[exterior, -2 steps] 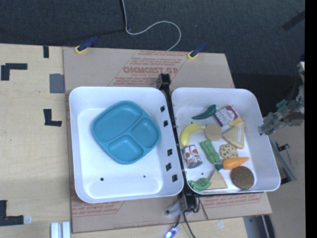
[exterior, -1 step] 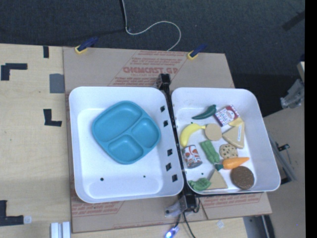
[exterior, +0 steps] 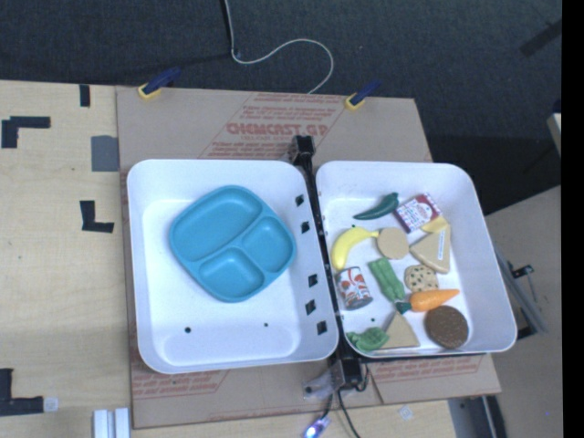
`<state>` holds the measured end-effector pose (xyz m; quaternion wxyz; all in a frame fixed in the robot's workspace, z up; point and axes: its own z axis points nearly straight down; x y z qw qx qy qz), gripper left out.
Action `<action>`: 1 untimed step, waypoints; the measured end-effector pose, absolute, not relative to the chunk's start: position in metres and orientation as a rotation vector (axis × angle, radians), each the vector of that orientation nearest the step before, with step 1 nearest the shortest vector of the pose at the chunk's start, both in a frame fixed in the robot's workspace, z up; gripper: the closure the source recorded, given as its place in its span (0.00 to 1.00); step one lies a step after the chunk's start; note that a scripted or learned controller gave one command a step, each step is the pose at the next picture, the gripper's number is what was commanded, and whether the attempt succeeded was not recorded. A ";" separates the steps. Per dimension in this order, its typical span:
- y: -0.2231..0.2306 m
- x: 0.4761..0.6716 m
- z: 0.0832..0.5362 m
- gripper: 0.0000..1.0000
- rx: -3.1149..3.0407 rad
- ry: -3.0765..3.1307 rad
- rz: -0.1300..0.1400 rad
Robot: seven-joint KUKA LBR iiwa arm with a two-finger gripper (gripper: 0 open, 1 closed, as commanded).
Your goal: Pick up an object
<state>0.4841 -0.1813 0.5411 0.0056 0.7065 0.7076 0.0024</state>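
Note:
The right bin (exterior: 474, 210) holds several toy foods. A yellow banana (exterior: 350, 244) lies near its left wall, with a dark green pepper (exterior: 376, 207) above it and a red-and-white packet (exterior: 415, 213) to the right. A tan round (exterior: 393, 243), a cheese wedge (exterior: 436, 247), a chocolate-chip cookie (exterior: 420, 276), a green pod (exterior: 387, 278), an orange carrot (exterior: 432, 298) and a small can (exterior: 354, 287) fill the middle. A brown round patty (exterior: 447, 326), a tan wedge (exterior: 401, 329) and a green leafy piece (exterior: 369, 339) sit along the front.
The left bin (exterior: 151, 331) holds a blue divided plate (exterior: 232, 242). Both bins rest on a cardboard sheet (exterior: 265, 126) clipped to the wooden bench. A white cable (exterior: 274, 53) loops across the dark floor behind.

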 end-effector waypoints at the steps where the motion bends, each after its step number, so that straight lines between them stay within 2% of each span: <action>1: -0.115 0.484 0.535 1.00 2.213 2.230 0.002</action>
